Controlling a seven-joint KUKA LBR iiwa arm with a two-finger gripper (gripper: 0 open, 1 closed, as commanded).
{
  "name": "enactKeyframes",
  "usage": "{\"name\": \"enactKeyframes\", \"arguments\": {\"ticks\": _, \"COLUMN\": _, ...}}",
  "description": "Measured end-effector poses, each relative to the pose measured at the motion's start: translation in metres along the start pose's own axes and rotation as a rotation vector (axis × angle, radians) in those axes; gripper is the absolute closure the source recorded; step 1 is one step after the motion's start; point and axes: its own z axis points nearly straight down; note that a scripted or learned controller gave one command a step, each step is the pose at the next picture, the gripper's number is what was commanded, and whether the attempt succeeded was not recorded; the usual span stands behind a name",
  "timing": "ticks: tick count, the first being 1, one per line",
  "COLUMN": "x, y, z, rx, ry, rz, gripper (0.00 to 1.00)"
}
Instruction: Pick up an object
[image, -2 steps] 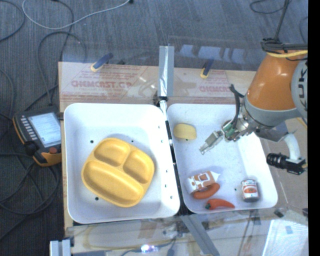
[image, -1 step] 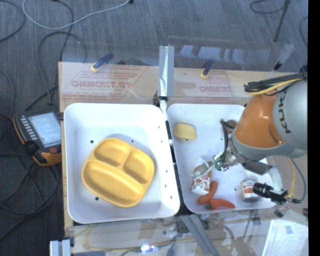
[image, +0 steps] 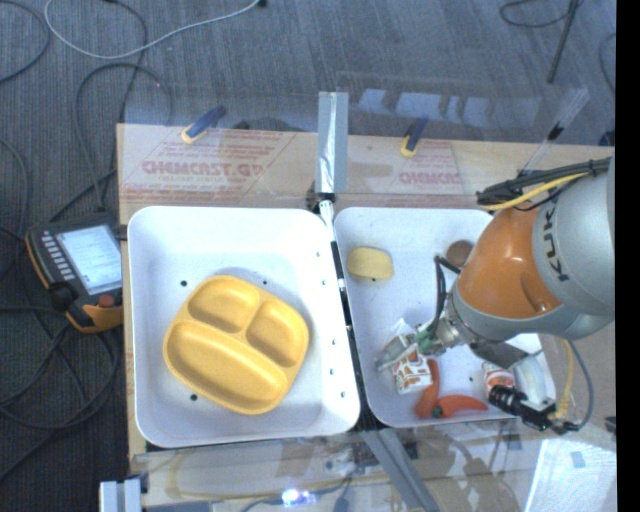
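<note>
The small carton (image: 409, 371), white with red print, lay in the right bin (image: 400, 235) directly at your gripper (image: 420, 343), just below and slightly left of its tip in the view, and it looked the likeliest thing to take. It seemed to lie tilted, its long axis running roughly from upper left to lower right, though crumpled wrapping around it made the outline hard to read. You could not tell from this slant how the gripper stood, because the orange wrist and grey body covered most of it. Just below the carton sat an orange carrot-shaped toy (image: 452, 405), lying nearly level; up and to the left of the gripper rested a pale yellow rounded piece (image: 369, 263), well apart. Far to the gripper's left, the left bin (image: 150, 330) held a yellow divided tray (image: 237, 343), upright and alone.
</note>
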Motion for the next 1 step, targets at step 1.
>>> {"name": "enactKeyframes", "arguments": {"ticks": 1, "x": -0.0012, "y": 0.0004, "z": -0.0084, "rx": 0.002, "ry": 0.0, "rz": 0.003, "gripper": 1.0}}
